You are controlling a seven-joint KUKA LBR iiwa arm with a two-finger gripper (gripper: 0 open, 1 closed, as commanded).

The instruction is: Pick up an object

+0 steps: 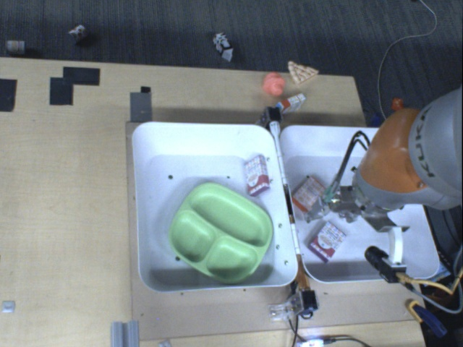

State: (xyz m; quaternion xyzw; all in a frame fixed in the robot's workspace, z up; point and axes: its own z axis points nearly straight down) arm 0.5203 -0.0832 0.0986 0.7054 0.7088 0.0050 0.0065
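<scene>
Pale wooden bench: glossy white bin holds rounded green divided tray.

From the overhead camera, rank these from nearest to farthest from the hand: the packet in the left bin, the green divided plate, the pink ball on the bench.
The hand is in the right bin.
1. Packet: left bin, by the divider.
2. Green divided plate: middle of the left bin.
3. Pink ball: on the bench beyond the bins.
Packet and plate edge are nearly level.

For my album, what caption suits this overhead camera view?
Robot arm reaches into right bin of small packets; green tray fills the left.
</scene>
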